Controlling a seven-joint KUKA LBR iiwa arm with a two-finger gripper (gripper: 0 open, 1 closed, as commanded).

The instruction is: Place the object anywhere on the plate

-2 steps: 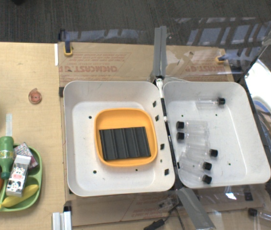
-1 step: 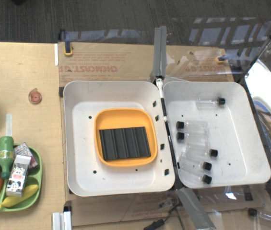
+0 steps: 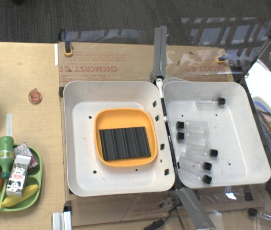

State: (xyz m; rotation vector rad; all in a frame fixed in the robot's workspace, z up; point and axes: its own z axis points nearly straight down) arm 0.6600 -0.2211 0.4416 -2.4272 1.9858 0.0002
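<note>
One orange plate (image 3: 125,120), six clear vials (image 3: 196,137)

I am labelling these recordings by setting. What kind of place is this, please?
Probably a robotics lab bench: two shallow white bins on cardboard, a square orange plate holding a black ribbed block, clear black-capped vials, and toy food on a green plate.

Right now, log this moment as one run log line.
left bin: yellow plate holding dark ridged block | right bin: clear black-capped vials loose | nothing being carried
</note>
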